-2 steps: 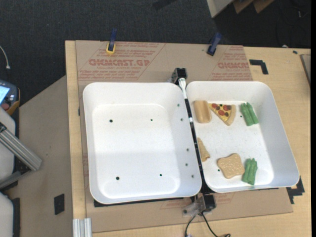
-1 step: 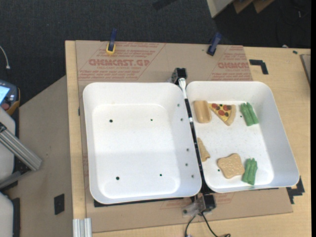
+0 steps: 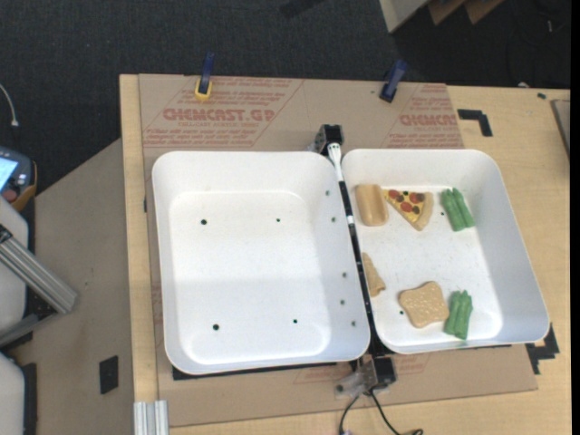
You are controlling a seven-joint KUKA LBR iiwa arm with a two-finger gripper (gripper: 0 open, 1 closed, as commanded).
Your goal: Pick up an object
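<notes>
Right of centre, inside right bin [image 3: 507,243]: bread roll [image 3: 370,204], pizza slice [image 3: 410,206], green pod [image 3: 457,209] along upper part; toast [image 3: 423,304] lower down. Cannot tell tool state.

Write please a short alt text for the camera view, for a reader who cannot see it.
Two shallow white bins sit side by side on a cardboard-covered bench; the right bin holds toy food: a bread roll, pizza slice, toast and two green vegetables.
</notes>
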